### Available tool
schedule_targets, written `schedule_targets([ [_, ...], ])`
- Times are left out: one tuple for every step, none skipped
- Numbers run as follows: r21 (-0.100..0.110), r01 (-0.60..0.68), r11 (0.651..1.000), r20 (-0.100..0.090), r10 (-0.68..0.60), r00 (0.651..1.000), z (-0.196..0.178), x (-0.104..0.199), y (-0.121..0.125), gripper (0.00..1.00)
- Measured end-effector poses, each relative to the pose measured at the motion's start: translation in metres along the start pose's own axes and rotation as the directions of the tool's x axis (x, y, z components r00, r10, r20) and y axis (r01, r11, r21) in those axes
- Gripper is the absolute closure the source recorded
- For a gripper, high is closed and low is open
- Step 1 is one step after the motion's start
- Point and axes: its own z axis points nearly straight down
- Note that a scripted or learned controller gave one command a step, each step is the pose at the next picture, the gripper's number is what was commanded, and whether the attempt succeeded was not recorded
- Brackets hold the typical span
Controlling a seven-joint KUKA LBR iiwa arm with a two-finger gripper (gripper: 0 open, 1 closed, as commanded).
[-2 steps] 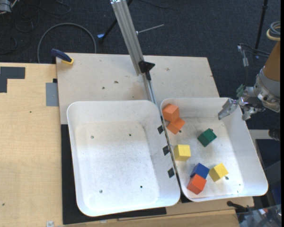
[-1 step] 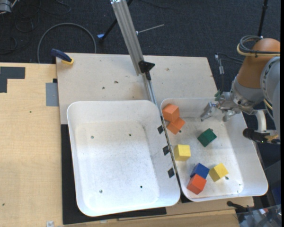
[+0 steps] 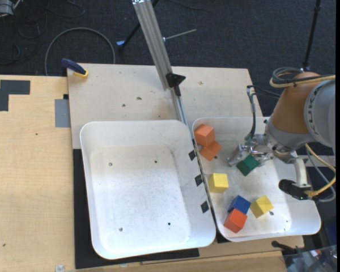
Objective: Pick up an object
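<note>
Seen from above at a slant: two shallow white bins side by side on a pale desk [image 3: 22,152], left bin [image 3: 96,146] across the lower middle of the frame, right bin [image 3: 297,222] at the lower right. Reaching in from the right edge, a grey arm [image 3: 323,115] with an orange band [image 3: 289,109] above the wrist. At the arm's end, in the upper middle of the right bin, a metal pincer [image 3: 246,158], low over the bin floor and right at a green block [image 3: 247,165]. Green block touching or partly under the pincer's tips; impossible to tell whether gripped, and impossible to tell whether the pincer is spread or closed. Scattered around the right bin: two orange blocks near its upper left corner, one orange block [image 3: 204,134] just above the other orange block [image 3: 211,149], touching or nearly so; a yellow block [image 3: 219,182] by the bin's left wall; a blue block [image 3: 239,204] lower down with a red block [image 3: 234,220] just below it, touching; another yellow block [image 3: 261,205] just right of the blue one. Rising from between the bins toward the top centre, a slanted aluminium rail [image 3: 156,44]. At the upper left, dark carpet with looping cables [image 3: 79,41].
</note>
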Motion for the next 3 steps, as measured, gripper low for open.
schedule_targets([
  [-0.002,-0.005,1.0,0.0,0.005,1.0,-0.011,-0.003,0.001,1.0],
  [-0.01,0.007,1.0,0.0,-0.007,1.0,-0.131,0.083,0.031,1.0],
  [0.0,0.006,1.0,0.0,-0.006,1.0,-0.123,0.145,0.036,1.0],
])
